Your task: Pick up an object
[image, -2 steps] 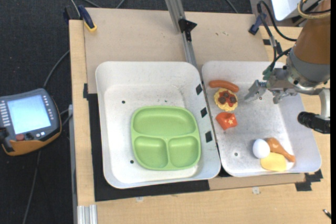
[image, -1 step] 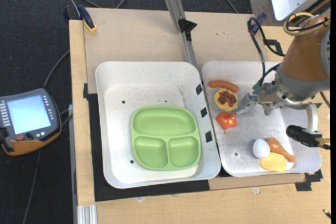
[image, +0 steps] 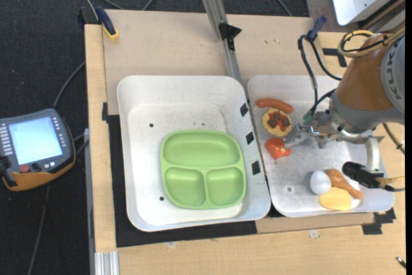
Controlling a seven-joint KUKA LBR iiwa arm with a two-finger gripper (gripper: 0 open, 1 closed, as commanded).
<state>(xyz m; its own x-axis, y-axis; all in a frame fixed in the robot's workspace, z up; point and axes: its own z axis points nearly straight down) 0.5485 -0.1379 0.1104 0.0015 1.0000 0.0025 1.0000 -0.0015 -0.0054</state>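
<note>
Camera view was all I had from my desk. "What could you not make out in it?" she asked.

"The gripper [image: 297,132], mostly," I said. "It was a small grey tangle of metal low over the right bin [image: 301,204], and I could not tell how far open it was, nor whether it had hold of anything. The arm's orange band [image: 364,84] ran out of the picture at the right edge, so I saw little of the arm above the wrist. The orange-brown piece [image: 341,181] was hard to name, and it lay partly across the yellow piece [image: 338,201]."

"And the arm's pose?"

"It reached in from the right, wrist bent down towards the bin, with the gripper pointing left at the toys."

"Where were they?"

"All in the right bin. The round pizza toy [image: 277,120] lay just beside the gripper's tip, the sausage [image: 274,104] just behind it, and the red piece [image: 278,149] just in front, near the bin's left wall. The white egg [image: 320,181] sat nearer the front, touching the orange-brown piece. The left bin [image: 141,138] held a green divided plate [image: 203,167], well apart from the gripper."
</note>
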